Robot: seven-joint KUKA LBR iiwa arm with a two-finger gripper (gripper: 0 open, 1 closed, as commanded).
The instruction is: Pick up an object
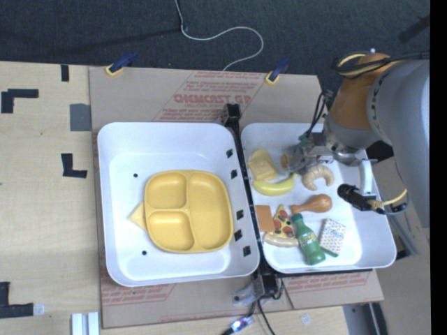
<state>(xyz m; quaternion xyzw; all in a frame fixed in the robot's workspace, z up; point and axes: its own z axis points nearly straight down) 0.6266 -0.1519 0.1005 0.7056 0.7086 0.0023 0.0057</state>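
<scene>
My gripper (302,155) reaches down into the upper middle of the right bin (377,257). It hangs just above a tan croissant (318,177) and right of a pale yellow cheese wedge (262,164). A small brown item (286,161) lies right at the gripper's left side. Below the cheese lies a banana (274,185). Further toward the front are a chicken drumstick (314,204), an orange cracker (263,217), a pizza slice (281,229), a green bottle (308,240) and a white patterned packet (332,235). I see nothing held.
The left bin (119,152) holds a yellow divided plate (188,210). The grey arm with its orange band (363,89) fills the upper right, with a black cable part (356,195) over the right bin's right side. Cardboard lies under both bins.
</scene>
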